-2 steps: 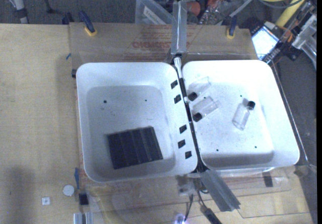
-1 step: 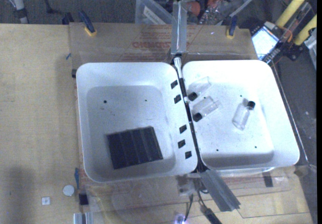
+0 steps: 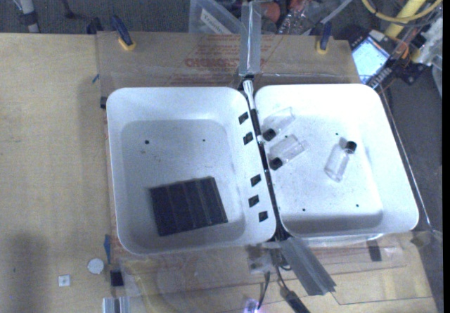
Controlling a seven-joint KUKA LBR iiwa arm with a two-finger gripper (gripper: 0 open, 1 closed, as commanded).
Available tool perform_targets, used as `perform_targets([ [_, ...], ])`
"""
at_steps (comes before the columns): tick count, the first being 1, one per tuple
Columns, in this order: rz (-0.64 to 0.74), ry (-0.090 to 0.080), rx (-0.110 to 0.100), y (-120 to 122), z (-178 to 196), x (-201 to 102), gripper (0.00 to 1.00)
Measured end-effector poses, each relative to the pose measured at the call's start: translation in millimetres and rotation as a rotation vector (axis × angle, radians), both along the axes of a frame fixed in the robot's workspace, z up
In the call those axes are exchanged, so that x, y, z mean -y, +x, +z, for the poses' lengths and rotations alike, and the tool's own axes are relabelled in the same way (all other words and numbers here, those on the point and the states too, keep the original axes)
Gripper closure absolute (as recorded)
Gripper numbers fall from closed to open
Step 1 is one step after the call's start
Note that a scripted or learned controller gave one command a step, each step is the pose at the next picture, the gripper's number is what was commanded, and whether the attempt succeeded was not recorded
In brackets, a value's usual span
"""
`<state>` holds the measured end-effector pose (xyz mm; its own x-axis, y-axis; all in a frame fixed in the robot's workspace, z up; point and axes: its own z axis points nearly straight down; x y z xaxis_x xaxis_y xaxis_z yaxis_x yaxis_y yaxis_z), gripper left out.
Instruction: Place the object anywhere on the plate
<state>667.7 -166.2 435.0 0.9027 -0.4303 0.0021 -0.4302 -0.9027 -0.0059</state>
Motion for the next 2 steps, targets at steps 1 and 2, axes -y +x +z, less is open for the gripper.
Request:
perform_targets([
  [1,0.004,0.004,0.006,2,11,-4,1.00],
  [2,0.008,0.010,0.013,3,21,-7,1.00],
])
